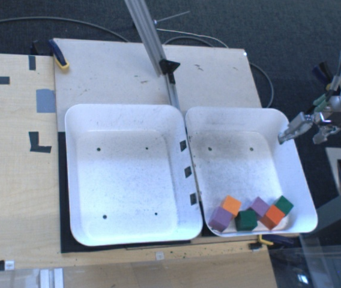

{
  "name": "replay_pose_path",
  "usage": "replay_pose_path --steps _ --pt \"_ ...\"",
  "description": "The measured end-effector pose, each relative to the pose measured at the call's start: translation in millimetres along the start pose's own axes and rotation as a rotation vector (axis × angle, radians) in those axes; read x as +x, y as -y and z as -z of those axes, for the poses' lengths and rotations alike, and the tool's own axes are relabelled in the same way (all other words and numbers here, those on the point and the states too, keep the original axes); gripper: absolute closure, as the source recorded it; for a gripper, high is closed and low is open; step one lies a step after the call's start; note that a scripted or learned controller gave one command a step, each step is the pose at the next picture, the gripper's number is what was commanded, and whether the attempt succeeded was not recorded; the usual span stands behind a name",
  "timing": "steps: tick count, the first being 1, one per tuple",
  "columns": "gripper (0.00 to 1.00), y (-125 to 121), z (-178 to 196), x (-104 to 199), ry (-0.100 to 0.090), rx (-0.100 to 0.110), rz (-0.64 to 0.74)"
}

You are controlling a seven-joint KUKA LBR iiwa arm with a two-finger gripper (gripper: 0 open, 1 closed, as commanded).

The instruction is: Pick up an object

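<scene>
Several small blocks lie bunched in the front right corner of the right bin (236, 131): an orange one (232, 205), a purple one (221, 218), a dark green one (246, 220), a second purple one (259, 206), an orange-red one (272, 216) and a green one (283, 205). My gripper (304, 135) hangs at the bin's right rim, well behind the blocks and apart from them. It is open, with one fingertip (287, 134) over the rim and nothing between the fingers.
The left bin (74, 161) sits beside the right one, with a row of black clips (188, 171) along the shared wall. A slanted metal rail (146, 29) reaches down from the top to the bins' back edge. A yellow-tipped clamp (59, 54) lies at the back left.
</scene>
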State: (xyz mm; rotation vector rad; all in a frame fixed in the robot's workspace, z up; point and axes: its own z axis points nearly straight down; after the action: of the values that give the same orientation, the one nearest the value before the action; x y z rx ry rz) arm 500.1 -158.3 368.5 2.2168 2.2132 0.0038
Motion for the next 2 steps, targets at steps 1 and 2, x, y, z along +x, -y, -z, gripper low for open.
replay_pose_path --steps 1,2 --pt "0.0 -2.2 52.1 -0.2 -0.002 0.003 0.004" --pt "0.0 -67.1 -92.8 97.4 -0.006 0.016 0.008"
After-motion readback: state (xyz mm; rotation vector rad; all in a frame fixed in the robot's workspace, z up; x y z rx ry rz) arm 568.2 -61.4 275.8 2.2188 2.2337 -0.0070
